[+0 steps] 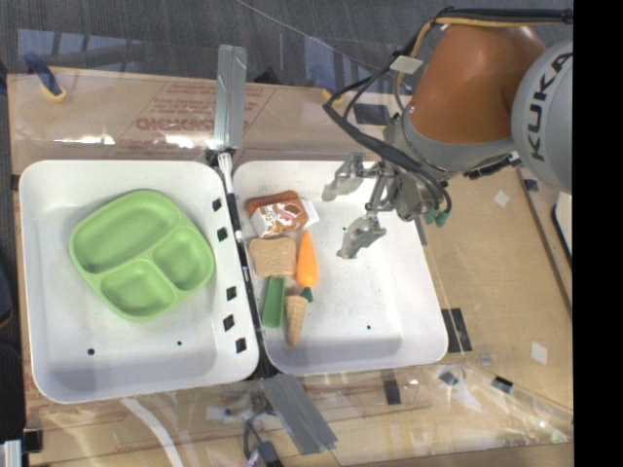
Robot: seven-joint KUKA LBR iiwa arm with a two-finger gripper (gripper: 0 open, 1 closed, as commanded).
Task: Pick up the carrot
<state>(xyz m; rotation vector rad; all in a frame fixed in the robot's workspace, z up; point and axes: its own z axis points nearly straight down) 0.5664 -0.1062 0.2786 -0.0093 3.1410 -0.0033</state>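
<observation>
An orange carrot [307, 260] with a green tip lies in the right bin [389, 343], near its left side, just right of a slice of toast [272, 257]. My gripper [350, 210] hangs above the upper middle of that bin, to the right of the carrot and apart from it. Its two fingers [358, 237] are spread, with nothing between them.
A snack packet [280, 215] lies above the toast, with a green stick [274, 302] and an ice-cream cone [295, 319] below it. The left bin [58, 358] holds a green divided plate [142, 253]. A grey divider [230, 95] stands between the bins.
</observation>
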